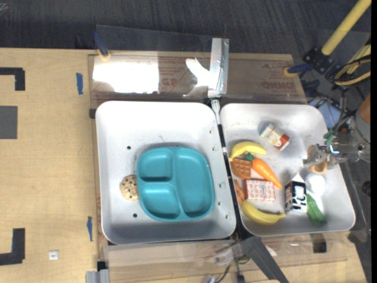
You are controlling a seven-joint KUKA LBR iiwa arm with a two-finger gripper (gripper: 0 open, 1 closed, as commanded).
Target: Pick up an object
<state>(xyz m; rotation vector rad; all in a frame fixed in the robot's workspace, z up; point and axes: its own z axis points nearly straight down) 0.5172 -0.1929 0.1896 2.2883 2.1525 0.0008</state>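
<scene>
The right bin [294, 118] holds a heap of toy food. A small white and orange carton [274, 136] lies near its far wall. Two bananas [247, 150] [260, 213] bracket a waffle [241, 167], a carrot [265, 170] and a red and white packet [260, 190]. A black and white box [296, 196], a white object [316, 183] and a green vegetable [315, 210] lie at the right. My gripper [321, 157] hangs low over the bin's right side, just above a small brown object [318, 167], which blurs into it.
In the left bin [112, 122] a teal divided plate [174, 183] sits beside a cookie [129, 187]. A clear plastic sheet [159, 69] stands behind the bins. Cables and a yellow pole [350, 19] crowd the far right.
</scene>
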